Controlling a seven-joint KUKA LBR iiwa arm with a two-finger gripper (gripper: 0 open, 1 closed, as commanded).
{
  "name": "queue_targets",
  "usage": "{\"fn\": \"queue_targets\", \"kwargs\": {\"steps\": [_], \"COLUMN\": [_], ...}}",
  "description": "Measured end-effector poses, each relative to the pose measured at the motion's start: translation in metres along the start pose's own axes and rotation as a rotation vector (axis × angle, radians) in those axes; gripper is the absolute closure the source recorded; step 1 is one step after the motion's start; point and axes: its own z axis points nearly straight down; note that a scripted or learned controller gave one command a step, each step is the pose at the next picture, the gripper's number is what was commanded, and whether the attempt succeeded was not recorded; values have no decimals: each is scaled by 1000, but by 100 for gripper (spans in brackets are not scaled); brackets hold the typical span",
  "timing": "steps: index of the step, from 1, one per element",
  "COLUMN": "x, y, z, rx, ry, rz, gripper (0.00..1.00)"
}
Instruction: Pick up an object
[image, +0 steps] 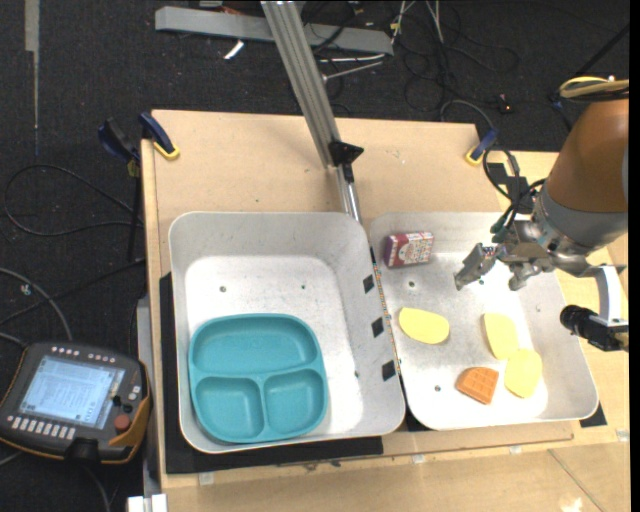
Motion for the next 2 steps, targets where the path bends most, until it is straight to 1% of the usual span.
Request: {"fn": "queue_targets", "kwargs": {"steps": [1, 2], "x": [78, 73], "y": [34, 32], "z": [-23, -31], "rx": [-5, -2], "ry": [2, -1], "rz": [-11, -6], "gripper": [0, 100]}}
